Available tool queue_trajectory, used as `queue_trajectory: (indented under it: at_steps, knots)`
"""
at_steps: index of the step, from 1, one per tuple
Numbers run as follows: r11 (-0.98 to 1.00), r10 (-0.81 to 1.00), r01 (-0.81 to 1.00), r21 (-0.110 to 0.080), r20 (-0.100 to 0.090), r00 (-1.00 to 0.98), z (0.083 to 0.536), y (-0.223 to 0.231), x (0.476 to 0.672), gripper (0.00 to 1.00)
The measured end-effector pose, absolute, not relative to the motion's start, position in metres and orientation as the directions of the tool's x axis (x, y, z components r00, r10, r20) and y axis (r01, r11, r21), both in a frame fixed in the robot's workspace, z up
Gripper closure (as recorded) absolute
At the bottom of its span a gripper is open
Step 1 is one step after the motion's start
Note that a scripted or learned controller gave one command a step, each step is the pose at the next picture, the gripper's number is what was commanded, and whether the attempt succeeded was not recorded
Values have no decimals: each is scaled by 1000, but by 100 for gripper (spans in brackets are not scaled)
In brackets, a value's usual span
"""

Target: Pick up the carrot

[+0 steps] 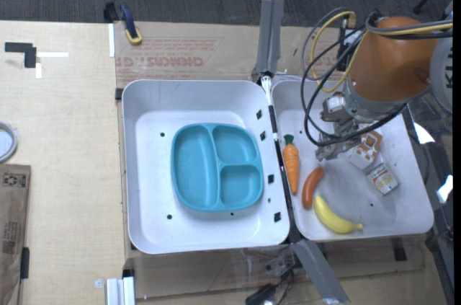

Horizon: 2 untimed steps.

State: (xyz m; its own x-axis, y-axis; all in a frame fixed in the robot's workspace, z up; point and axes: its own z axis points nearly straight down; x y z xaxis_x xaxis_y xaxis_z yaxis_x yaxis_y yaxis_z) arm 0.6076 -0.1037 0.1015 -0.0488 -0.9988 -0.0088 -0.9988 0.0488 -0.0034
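The carrot [290, 164] lay lengthwise against the right bin's [403, 224] left wall, beside and left of the jaws [333, 149]; I could not tell their state. A good approach would drop across its middle, clear of the sausage [311, 187] just beside it. The banana [334, 217] lay nearer the camera. The cardboard-covered surface [65, 109] carried the left bin [137, 152] with a blue tray [216, 166].

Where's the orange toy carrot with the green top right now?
The orange toy carrot lies in the right white bin, along its left wall, just left of the reddish sausage and up-left of the yellow banana.
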Motion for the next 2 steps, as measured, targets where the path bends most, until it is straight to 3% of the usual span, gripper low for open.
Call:
queue_trajectory:
  at_steps: [1, 2]
  knots:
    - [208, -978, -978, -4, -5, -208, 192, -88, 587, 100]
    - [209, -978, -978, -2, -5, -209, 192, -88, 587, 0]
